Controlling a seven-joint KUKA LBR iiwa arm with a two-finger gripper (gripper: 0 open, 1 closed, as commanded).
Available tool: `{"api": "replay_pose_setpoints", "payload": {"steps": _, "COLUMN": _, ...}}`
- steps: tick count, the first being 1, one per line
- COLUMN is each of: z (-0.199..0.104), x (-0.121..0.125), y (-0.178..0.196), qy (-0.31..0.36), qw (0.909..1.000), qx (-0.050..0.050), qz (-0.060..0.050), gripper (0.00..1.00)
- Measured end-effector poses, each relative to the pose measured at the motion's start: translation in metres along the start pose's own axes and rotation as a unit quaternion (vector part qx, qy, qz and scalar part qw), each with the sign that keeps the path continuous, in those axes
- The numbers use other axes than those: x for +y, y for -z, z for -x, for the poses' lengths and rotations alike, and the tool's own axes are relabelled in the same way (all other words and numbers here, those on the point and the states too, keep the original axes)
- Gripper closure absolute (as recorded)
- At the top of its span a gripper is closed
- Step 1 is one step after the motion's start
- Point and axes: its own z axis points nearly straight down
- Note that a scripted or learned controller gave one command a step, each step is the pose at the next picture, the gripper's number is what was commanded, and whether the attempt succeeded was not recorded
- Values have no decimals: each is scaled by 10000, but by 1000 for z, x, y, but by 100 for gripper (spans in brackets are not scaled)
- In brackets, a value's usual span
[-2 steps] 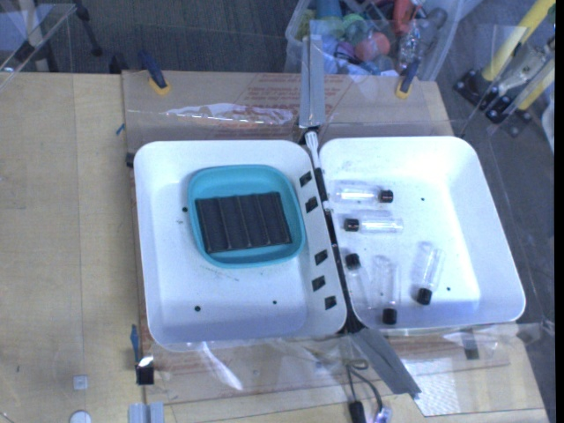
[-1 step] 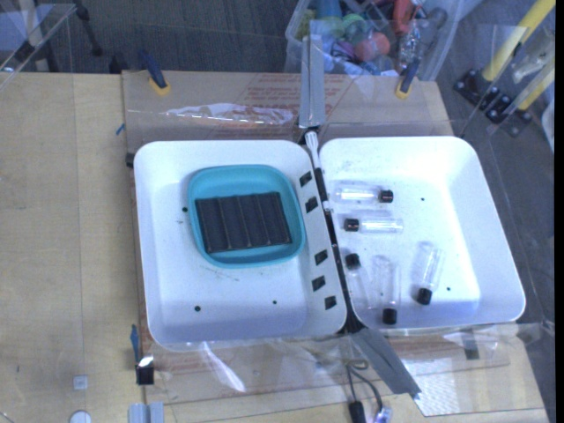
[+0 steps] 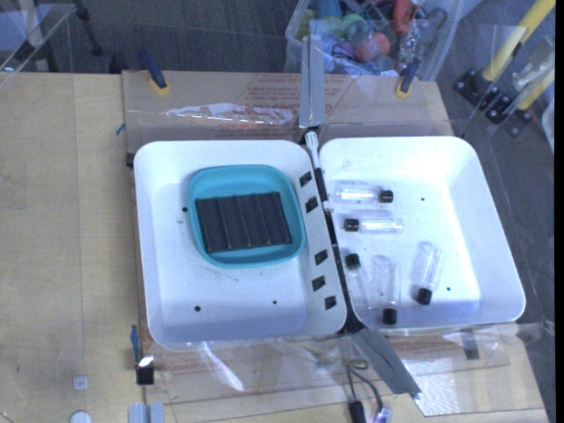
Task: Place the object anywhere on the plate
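Observation:
A teal square plate (image 3: 243, 177) lies in the left bin (image 3: 159, 236), with a dark ribbed block (image 3: 242, 222) resting on its middle. Several clear vials with black caps lie loose in the right bin (image 3: 458, 174): one vial (image 3: 363, 193) near the top left, another vial (image 3: 374, 226) just below it, a third vial (image 3: 426, 271) toward the right, and others near the bin's front.
A metal divider post (image 3: 309, 77) rises at the back between the bins. A clear tub of colourful toys (image 3: 374, 16) stands behind the right bin. Small black clips (image 3: 319, 256) line the ridge between the bins. Bare wooden bench (image 3: 62, 236) spreads to the left.

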Motion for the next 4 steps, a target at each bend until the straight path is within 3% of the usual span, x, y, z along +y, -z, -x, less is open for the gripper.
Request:
{"api": "replay_pose_setpoints", "payload": {"steps": 1, "z": 0, "x": 0, "y": -109, "qy": 646, "qw": 9979, "qx": 7, "qz": -2, "gripper": 0}}
{"api": "replay_pose_setpoints", "payload": {"steps": 2, "z": 0, "x": 0, "y": 1, "qy": 1601, "qw": 9871, "qx": -7, "qz": 12, "gripper": 0}}
{"api": "replay_pose_setpoints", "payload": {"steps": 3, "z": -8, "x": -29, "y": 0, "qy": 1976, "qw": 9803, "qx": 9, "qz": -3, "gripper": 0}}
{"api": "replay_pose_setpoints", "payload": {"steps": 4, "z": -3, "x": -9, "y": -111, "qy": 2290, "qw": 9734, "qx": 3, "qz": 4, "gripper": 0}}
